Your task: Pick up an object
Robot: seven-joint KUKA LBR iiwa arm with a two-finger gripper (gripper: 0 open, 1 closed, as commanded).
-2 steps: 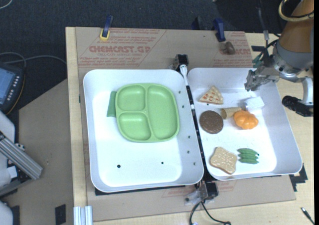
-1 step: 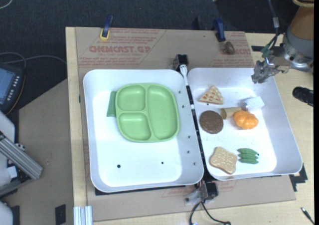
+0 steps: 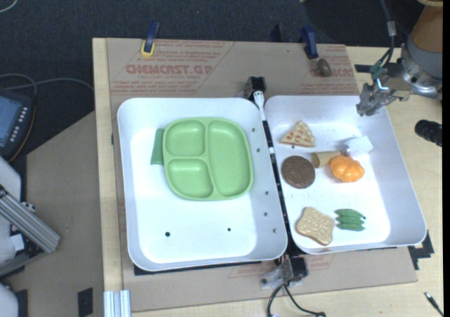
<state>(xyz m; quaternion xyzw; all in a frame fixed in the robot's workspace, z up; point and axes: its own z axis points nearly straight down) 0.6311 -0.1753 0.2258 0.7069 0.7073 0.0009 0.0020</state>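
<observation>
Metal hand (image 3: 370, 101) hangs over the far right corner of the right bin (image 3: 401, 168), nothing between its fingers; whether they are spread or pressed together I cannot tell. Toy food lies scattered below for picking: a waffle wedge (image 3: 299, 135), a white block (image 3: 358, 144), a glossy orange fruit (image 3: 346, 169), a brown round patty (image 3: 298, 171), a slice of toast (image 3: 314, 225) and green beans (image 3: 350, 219). A smooth green divided plate (image 3: 208, 158) sits in the left bin (image 3: 140, 189). Both bins rest on a cardboard-covered desk (image 3: 211, 62).
</observation>
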